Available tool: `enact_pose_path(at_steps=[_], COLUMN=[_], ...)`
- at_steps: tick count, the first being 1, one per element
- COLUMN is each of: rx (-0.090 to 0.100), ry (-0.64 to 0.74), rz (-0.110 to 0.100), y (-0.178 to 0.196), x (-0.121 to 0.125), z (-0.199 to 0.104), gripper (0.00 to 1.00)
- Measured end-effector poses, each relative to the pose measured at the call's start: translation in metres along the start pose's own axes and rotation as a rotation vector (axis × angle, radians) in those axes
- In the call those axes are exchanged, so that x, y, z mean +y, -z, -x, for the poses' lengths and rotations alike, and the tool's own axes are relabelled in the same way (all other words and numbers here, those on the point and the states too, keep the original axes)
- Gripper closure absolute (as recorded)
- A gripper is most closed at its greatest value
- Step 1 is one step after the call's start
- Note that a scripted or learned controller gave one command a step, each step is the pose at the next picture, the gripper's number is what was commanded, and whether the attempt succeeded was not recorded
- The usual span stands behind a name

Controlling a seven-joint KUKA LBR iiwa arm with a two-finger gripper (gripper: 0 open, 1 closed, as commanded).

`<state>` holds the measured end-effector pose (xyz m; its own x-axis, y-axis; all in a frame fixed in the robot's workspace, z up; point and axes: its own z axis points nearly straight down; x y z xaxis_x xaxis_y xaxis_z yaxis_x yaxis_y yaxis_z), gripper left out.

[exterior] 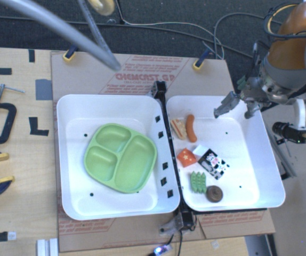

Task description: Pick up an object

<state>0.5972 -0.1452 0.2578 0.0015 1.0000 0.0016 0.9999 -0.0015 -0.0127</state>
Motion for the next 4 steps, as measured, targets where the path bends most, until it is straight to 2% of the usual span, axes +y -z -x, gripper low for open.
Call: enact_pose_path(at_steps=[1,2,4], rx=[-0.002,-0.001,-0.002], ry=[0.003,0.003,0.003], rz=[0.011,0.006,0.007], y=[0.006,-0.051,-0.170], x=[0.002,-0.006,-0.011], z=[0.000,-0.007,-0.007], gripper=[0.00,0.00,0.00])
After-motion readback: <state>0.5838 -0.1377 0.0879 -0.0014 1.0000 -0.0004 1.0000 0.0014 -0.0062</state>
